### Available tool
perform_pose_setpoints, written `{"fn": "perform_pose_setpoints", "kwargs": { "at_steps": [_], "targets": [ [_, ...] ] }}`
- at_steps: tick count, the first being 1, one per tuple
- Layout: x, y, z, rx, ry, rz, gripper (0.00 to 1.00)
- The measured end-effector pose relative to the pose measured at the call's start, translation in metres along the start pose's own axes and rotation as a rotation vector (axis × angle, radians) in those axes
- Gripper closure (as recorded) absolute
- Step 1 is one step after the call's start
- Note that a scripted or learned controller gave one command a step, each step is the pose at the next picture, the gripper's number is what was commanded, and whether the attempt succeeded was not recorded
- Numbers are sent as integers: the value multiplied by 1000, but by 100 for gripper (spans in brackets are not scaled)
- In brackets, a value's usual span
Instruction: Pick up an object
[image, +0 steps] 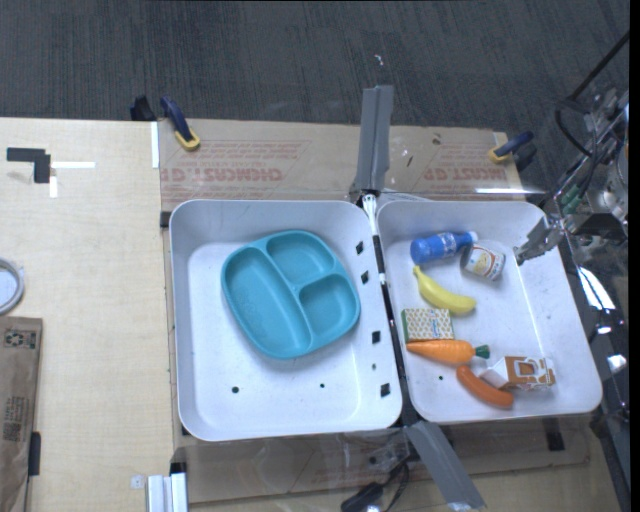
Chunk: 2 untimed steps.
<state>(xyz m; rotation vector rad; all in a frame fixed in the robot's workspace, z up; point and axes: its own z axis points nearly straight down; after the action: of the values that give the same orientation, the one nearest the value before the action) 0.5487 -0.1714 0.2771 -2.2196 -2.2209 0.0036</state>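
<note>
The right bin (560, 300) holds several small items. A blue bottle (442, 246) lies at the back, with a small white and yellow can (484, 263) to its right. A yellow banana (443, 293) lies below them. A green and white box (427, 323) sits near the bin's left wall, above an orange carrot (442, 351). Another orange item (484, 388) and a small orange and white carton (527, 372) lie at the front. My gripper (530, 247) hangs at the bin's back right, just right of the can, with nothing seen in it.
The left bin (200, 330) bears a blue divided plate (290, 293). A grey divider post (375, 140) stands behind the gap between the bins. Clamps (178, 122) hold cardboard at the back. The arm and its cables (595, 150) crowd the right edge.
</note>
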Motion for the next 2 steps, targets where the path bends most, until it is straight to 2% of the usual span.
{"fn": "perform_pose_setpoints", "kwargs": {
  "at_steps": [1,2],
  "targets": [
    [43,24,89,2,0,165,0],
    [61,50,186,-1,0,265,0]
  ]
}}
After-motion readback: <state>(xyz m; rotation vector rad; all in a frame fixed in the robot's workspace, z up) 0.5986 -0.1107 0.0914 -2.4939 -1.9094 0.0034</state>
